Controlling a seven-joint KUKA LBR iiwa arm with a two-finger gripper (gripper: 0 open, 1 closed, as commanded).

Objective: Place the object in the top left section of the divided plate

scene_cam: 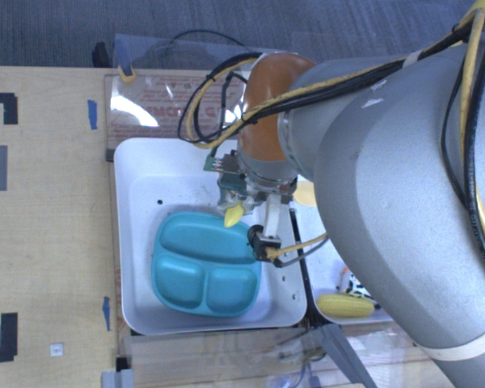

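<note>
A teal divided plate [204,263] lies in the left white bin [137,208], with one long section at its far side and two smaller ones nearer the front. My gripper [234,208] hangs over the plate's far right rim, under the orange band of the wrist. A small yellow object [234,215] pokes out between its fingertips, just above the rim, and the gripper is shut on it. The wrist hides the gripper's upper part.
The right bin holds a yellow corn cob [345,305], a black-and-white item [352,284] and a pale yellow piece [306,193], mostly hidden under the arm. Black and yellow cables [196,111] loop over the bin's far edge. Wooden bench top [40,241] lies to the left.
</note>
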